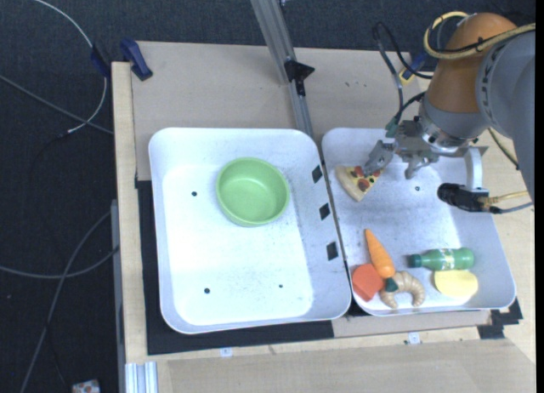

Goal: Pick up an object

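My gripper hangs over the back of the right bin, open, with nothing between its fingers. Its left finger is just above and right of a pizza slice toy lying near the bin's back left corner. Along the front of the same bin lie an orange carrot, a red block, a tan croissant-shaped toy, a green bottle on its side and a yellow lemon-like piece.
A green bowl stands in the left bin, toward the back. A metal post slants down to the bins' shared back edge. A black cable fitting juts over the right bin's right side.
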### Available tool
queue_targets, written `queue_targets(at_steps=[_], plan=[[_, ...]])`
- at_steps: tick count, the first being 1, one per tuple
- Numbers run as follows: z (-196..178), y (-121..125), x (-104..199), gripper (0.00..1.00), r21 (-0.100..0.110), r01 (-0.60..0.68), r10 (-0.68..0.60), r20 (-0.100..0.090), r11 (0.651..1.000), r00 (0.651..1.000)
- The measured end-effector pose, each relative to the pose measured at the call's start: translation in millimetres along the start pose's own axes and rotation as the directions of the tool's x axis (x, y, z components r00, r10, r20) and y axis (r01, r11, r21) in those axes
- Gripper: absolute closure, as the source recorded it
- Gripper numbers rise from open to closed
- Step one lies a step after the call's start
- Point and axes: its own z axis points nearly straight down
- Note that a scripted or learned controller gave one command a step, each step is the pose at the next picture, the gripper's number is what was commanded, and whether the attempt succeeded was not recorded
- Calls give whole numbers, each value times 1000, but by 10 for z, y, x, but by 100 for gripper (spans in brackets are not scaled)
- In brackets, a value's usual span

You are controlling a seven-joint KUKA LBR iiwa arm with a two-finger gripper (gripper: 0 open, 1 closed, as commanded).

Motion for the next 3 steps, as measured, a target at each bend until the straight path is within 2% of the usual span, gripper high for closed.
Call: queue_targets(at_steps=[1, 2, 3], plan=[[-176, 27, 7, 100, -10, 0, 0, -1, 1000, 1000], [-844, 16, -24, 100, -24, 1, -1, 5, 1000, 1000], [-1424, 61, -112, 100, -23, 2, -1, 5, 1000, 1000]])
